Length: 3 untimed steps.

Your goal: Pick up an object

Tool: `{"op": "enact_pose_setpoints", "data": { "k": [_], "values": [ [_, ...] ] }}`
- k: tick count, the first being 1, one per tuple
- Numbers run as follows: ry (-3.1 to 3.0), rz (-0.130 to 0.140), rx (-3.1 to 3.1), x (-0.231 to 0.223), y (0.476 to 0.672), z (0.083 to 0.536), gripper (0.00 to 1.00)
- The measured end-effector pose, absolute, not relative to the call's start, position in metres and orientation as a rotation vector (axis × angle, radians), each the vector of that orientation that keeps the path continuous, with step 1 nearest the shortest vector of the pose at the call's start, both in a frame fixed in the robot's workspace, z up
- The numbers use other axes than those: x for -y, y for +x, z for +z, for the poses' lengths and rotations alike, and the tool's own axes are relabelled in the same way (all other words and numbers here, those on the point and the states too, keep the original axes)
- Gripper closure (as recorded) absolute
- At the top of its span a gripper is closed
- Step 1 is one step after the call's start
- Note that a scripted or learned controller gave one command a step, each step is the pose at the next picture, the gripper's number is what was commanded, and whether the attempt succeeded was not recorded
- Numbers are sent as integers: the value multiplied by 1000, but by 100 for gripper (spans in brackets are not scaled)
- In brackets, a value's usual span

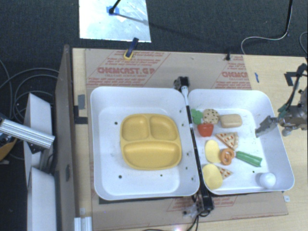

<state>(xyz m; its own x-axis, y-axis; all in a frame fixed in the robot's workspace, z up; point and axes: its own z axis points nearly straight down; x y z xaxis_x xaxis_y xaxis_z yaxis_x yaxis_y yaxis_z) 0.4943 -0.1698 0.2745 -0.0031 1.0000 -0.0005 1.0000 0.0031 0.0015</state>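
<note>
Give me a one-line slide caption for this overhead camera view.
Gripper at the right white bin's edge above toy food; yellow three-compartment plastic tray sits in the left white bin.

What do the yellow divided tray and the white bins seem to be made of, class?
The yellow three-compartment tray: probably moulded plastic, smooth and matt, with rounded compartment edges and one even colour. The shallow white bins, left and right: likely thin formed plastic, slightly glossy, with rounded corners and soft rims, though painted metal cannot be excluded.
</note>
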Motion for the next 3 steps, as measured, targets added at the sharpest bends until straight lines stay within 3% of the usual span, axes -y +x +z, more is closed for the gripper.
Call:
{"op": "enact_pose_setpoints", "data": {
  "k": [1, 2, 3],
  "values": [
    [2224, -6, -2231, 144, 491, 168, 0],
    [2209, 8, -2220, 112, 501, 85, 0],
    [2210, 16, -2218, 113, 503, 100, 100]
  ]
}}
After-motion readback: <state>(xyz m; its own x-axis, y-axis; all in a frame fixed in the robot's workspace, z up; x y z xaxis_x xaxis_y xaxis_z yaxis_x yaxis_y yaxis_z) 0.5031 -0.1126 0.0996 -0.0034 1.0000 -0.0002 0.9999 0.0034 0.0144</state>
